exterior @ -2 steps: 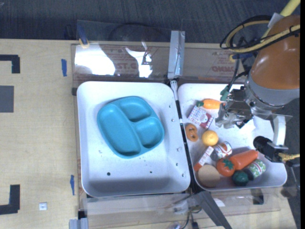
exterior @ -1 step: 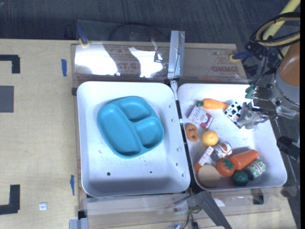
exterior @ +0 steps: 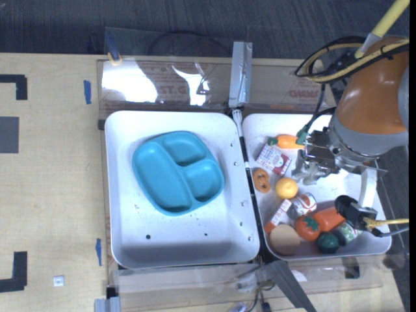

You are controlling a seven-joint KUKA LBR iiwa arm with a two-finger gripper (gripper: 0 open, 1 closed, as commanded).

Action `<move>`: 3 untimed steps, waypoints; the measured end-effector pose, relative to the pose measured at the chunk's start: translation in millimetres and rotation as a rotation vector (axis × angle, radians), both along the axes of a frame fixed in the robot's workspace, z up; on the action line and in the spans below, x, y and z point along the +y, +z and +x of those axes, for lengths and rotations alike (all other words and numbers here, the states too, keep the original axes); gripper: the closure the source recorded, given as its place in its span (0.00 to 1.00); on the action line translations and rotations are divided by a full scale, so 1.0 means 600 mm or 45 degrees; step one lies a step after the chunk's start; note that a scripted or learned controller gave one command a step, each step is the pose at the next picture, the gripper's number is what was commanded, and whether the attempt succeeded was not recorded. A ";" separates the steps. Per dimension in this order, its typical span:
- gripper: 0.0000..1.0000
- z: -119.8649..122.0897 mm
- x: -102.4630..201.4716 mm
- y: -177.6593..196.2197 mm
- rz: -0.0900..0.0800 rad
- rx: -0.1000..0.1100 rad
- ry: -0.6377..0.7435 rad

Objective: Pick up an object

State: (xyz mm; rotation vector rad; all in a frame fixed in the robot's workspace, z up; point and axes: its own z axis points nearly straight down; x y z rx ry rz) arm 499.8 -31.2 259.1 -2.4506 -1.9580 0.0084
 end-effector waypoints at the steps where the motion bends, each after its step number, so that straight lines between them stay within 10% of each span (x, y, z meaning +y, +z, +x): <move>1: 1.00 0.003 -0.002 0.016 -0.001 -0.002 -0.002; 2: 1.00 -0.016 -0.147 0.052 -0.004 -0.009 -0.068; 3: 1.00 0.019 -0.065 -0.041 0.000 0.001 -0.288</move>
